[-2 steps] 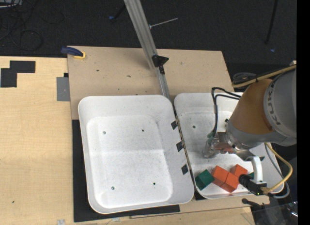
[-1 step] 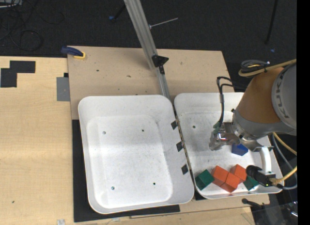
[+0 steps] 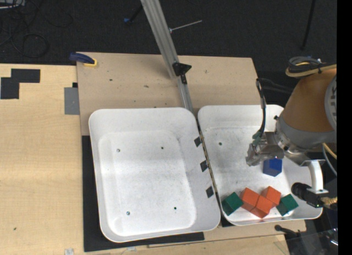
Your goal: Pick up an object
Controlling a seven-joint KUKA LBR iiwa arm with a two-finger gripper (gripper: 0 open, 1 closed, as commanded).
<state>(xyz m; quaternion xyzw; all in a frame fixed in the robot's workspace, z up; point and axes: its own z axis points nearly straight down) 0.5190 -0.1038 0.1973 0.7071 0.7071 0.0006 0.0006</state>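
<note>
Camera view: we see the gripper (image 3: 260,154) low inside the right bin (image 3: 231,127), w/ the blue cube (image 3: 272,166) just beside it on the near-right side, touching or nearly so. We can't tell if the pincer is apart or together; nothing shows the cube clamped. Nearer the right bin's front edge we count a row of blocks: green cube (image 3: 232,202), two orange cubes (image 3: 251,198) (image 3: 270,195) & another green cube (image 3: 286,204). The left bin (image 3: 110,122) sits against the right bin's left wall.
</note>
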